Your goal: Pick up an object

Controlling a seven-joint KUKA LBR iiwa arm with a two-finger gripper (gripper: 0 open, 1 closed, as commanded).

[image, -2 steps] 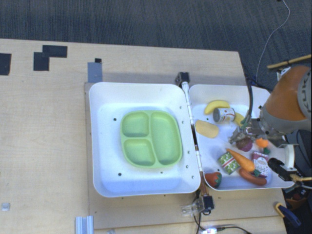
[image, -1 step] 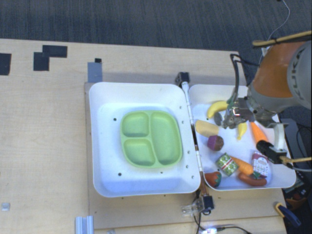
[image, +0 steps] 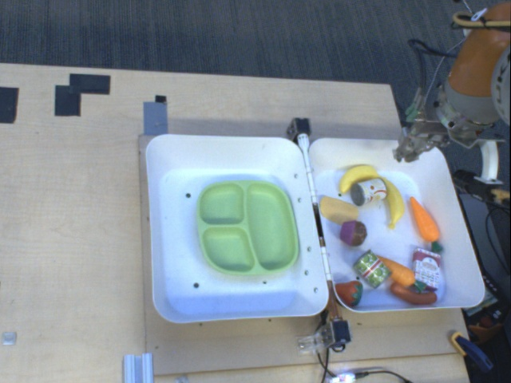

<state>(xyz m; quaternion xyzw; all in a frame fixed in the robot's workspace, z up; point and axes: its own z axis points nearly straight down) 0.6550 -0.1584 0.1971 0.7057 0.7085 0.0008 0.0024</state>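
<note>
The right bin (image: 455, 214) holds a yellow banana (image: 382, 187), a small grey-white object (image: 367, 191) under its curve, a tan wedge (image: 338, 209), a purple ball (image: 353, 232), an orange carrot (image: 424, 219), a green patterned cube (image: 370, 268), a red-white packet (image: 427, 268), a red sausage (image: 414, 295) and a red strawberry (image: 349, 293). My gripper (image: 409, 151) hangs over the bin's far right corner, above and right of the banana, with nothing seen between its fingers.
The left bin (image: 172, 214) holds a green divided plate (image: 246, 227). A black clamp (image: 300, 127) sits at the far end of the seam between the bins. Cables and the arm's base crowd the right side. The wooden bench (image: 72, 214) stretches left.
</note>
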